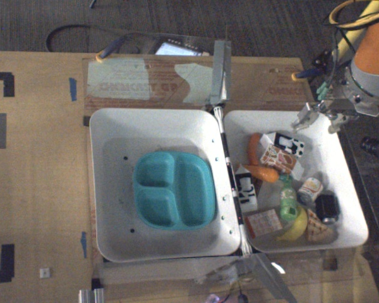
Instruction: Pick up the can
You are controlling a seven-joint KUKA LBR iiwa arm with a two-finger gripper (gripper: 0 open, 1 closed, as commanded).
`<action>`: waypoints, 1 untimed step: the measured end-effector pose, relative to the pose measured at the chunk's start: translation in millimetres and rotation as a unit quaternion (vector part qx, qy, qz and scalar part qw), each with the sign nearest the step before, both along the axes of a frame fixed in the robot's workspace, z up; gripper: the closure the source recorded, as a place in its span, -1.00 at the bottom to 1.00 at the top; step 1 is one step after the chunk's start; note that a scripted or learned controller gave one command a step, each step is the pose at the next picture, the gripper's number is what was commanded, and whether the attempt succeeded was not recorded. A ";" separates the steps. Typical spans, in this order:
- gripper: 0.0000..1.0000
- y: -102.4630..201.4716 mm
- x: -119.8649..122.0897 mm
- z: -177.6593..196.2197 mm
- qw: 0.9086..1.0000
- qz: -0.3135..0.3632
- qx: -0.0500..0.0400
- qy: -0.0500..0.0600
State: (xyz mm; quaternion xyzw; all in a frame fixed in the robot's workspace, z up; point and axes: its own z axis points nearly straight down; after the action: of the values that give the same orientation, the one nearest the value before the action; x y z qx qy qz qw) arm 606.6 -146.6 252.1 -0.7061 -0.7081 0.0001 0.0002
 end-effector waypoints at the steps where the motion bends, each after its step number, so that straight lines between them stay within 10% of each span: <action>1: -1.00 -20.5 4.8 -131.4 0.995 0.098 -0.002 -0.009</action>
State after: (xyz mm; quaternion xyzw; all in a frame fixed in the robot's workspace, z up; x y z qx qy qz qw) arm 611.4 -167.1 120.8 -0.6334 -0.7738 -0.0046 -0.0076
